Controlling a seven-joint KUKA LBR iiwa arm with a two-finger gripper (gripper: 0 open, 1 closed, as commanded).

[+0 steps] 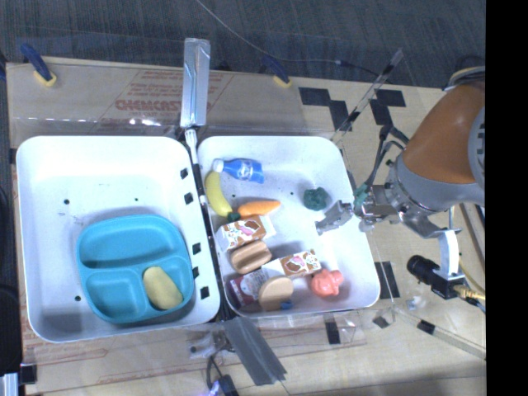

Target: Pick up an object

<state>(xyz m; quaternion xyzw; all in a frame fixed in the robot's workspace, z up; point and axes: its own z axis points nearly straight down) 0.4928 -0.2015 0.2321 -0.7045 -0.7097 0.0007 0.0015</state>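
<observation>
On the left, the shallow white left bin (49, 221) holds a sky-blue plastic divided tray (124, 250), and a pale yellow potato-shaped toy (162, 288) lies in the tray's lower right compartment. A grey metal strip (195, 81) stands above the seam between the two bins.

The shallow white right bin (330, 157) is crowded along its left and lower parts. A white and blue bottle (239, 170) lies near the top left, with a yellow toy banana (217, 195) just below it, running down along the left wall. An orange toy carrot (258, 208) lies beside the banana's lower end. Below that come a small printed snack packet (244, 232), a brown hot-dog bun toy (250, 256), a second printed packet (300, 263), a tan bread-like piece on a dark red base (270, 288) and a pink rounded toy (327, 283) near the lower right corner. A dark green lumpy object (315, 197) sits apart from the rest, towards the right wall.

Further right, the grey gripper (334, 218) hangs over the bin's right side, just below and beside the dark green lump, tilted with its tip pointing left. I cannot make out how it is set, and I see nothing in it. Behind it the grey wrist stretches right across the bin's rim to the arm's broad orange band (445, 134) at the bench's right edge.
</observation>
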